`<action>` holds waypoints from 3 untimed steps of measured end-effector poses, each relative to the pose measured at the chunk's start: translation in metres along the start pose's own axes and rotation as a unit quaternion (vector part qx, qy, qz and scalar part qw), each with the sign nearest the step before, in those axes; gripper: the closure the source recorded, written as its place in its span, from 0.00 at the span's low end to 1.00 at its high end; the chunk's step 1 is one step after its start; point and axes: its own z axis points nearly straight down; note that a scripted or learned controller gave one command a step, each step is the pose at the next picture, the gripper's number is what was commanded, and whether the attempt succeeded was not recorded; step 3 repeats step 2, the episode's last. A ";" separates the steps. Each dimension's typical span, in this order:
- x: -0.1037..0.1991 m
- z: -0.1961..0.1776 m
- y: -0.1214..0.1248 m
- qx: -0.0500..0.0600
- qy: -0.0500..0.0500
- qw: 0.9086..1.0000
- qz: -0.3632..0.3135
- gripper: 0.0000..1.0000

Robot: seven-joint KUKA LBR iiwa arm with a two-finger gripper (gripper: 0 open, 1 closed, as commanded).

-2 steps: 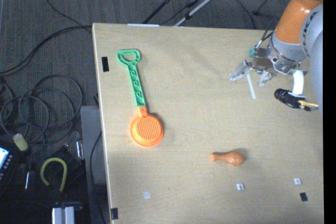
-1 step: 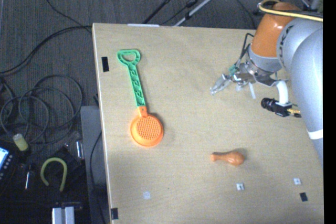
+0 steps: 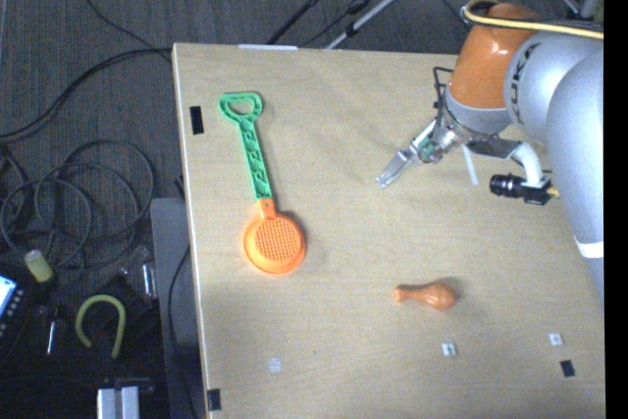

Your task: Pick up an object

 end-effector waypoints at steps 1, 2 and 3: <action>0.001 -0.010 0.001 -0.002 0.000 1.000 0.001 1.00; 0.064 -0.180 0.022 0.000 0.000 0.999 0.041 1.00; 0.064 -0.180 0.022 0.000 0.000 0.999 0.041 1.00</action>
